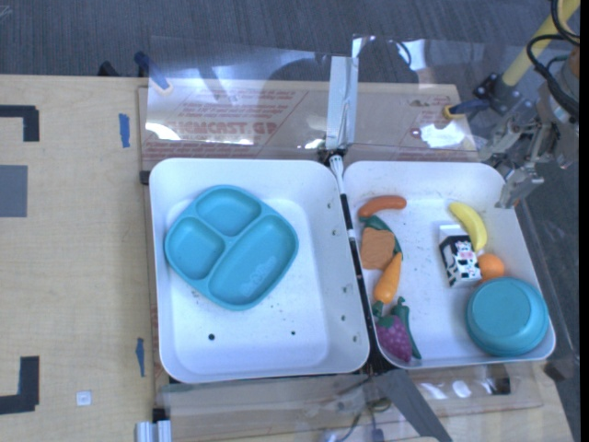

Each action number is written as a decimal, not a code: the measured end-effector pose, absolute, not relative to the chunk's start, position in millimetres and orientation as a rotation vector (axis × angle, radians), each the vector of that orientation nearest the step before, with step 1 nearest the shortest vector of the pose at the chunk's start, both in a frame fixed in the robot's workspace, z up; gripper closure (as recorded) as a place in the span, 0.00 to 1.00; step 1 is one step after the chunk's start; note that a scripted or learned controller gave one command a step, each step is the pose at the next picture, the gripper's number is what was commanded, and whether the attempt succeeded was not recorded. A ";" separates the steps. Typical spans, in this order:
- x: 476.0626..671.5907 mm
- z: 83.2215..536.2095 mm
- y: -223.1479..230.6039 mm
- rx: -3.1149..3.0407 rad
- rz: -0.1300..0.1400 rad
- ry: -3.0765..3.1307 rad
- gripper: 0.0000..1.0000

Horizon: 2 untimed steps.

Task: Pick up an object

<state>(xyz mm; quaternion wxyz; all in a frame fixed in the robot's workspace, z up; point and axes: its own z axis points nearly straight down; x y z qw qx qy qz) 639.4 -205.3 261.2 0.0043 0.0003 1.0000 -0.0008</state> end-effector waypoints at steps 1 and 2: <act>576.8 120.2 -171.8 0.157 0.006 3.146 0.00; 548.3 96.3 -190.8 0.211 0.015 3.103 0.00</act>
